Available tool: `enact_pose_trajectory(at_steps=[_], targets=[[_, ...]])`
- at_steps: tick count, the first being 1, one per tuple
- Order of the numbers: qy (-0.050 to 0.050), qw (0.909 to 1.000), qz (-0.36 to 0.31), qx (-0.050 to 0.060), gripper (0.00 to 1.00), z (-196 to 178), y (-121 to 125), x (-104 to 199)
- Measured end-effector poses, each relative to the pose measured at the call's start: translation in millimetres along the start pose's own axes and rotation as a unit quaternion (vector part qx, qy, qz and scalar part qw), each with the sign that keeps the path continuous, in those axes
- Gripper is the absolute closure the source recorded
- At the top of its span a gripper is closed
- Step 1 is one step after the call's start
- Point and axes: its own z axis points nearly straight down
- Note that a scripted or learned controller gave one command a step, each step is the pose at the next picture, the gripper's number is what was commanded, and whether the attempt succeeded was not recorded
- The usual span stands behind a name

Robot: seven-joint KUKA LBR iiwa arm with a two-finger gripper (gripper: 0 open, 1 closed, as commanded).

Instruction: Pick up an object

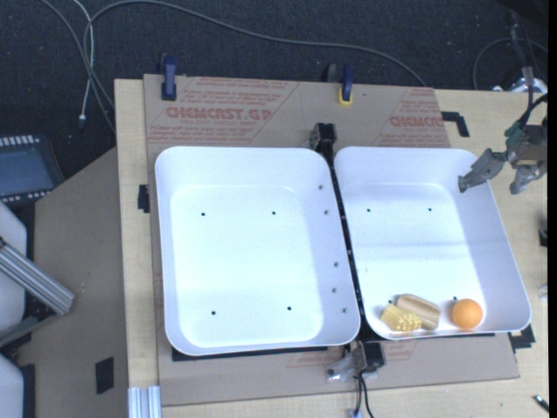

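A two-finger gripper [499, 174] is hanging over the far right corner of the right bin [418, 233], its grey metal fingers [478, 171] spread apart with nothing between them. The bin, a shallow tray of smooth white plastic with rounded corners and small dark dots across its floor, is holding three small items bunched along its near edge, well apart from the gripper. A round orange ball [467, 313] with a matte surface is sitting nearest the right wall; to its left a tan, rounded oblong piece [419, 304] is lying on its side, and a knobbly yellow corn cob [400, 320] is resting just in front of that piece, touching it. The matching left bin [252, 246] is lying alongside, the two trays meeting along a narrow dark seam at the middle. Both are sitting on a flat sheet of brown board [226, 111] printed with faded red lettering and held by blue clamps [168, 74] at its far edge. Black cables [87, 24] are trailing over the dark carpet [261, 16] beyond the bench
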Motion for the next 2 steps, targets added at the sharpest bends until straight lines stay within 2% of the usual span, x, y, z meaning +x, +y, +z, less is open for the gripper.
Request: enact_pose_trajectory(at_steps=[2], targets=[[0.001, 1.0, 0.0, 0.002, 0.0, 111.8, 5.0, -13.5]])
